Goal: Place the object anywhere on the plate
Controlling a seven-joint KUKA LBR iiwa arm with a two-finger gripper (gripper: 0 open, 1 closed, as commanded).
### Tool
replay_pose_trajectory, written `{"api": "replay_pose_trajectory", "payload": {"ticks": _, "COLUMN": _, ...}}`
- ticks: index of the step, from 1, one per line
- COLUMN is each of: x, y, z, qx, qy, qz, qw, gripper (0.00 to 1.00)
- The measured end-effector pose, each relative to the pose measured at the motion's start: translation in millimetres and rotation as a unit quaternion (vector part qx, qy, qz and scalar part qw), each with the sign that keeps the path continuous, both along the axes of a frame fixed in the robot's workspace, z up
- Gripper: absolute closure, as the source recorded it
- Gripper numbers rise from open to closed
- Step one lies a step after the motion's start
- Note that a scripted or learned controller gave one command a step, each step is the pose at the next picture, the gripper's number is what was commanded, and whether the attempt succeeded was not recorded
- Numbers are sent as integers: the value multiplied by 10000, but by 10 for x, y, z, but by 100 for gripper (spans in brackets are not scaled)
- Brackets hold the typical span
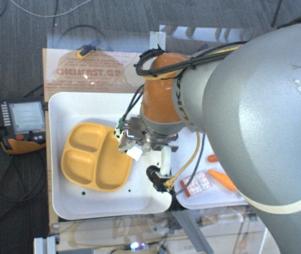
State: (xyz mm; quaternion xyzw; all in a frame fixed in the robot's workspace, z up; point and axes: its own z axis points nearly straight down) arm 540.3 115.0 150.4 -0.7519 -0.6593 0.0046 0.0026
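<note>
A yellow plate (pixel 95 156) with three compartments lies in the left white bin (pixel 76 106). My gripper (pixel 131 142) hangs over the plate's right rim, below the orange wrist band. A small white object (pixel 134 153) shows at the gripper's lower end, just above the rim of the plate's large right compartment. Whether it sits between the fingers is hidden by the gripper body.
The right bin holds an orange carrot-shaped piece (pixel 222 180), a small orange bit (pixel 212 158) and a red-and-white packet (pixel 196 184). The big grey arm covers most of that bin. A handheld control unit (pixel 20 121) lies on the floor to the left.
</note>
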Motion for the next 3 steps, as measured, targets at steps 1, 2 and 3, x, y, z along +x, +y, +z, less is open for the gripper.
{"api": "replay_pose_trajectory", "payload": {"ticks": 1, "x": -86, "y": 470, "z": 415, "qx": -15, "qy": -16, "qz": -970, "qw": 9953, "gripper": 100}}
{"api": "replay_pose_trajectory", "payload": {"ticks": 2, "x": -571, "y": 363, "z": 384, "qx": -28, "qy": -10, "qz": -1265, "qw": 9920, "gripper": 100}}
{"api": "replay_pose_trajectory", "payload": {"ticks": 3, "x": -253, "y": 1170, "z": 528, "qx": -36, "qy": -18, "qz": -1561, "qw": 9877, "gripper": 100}}
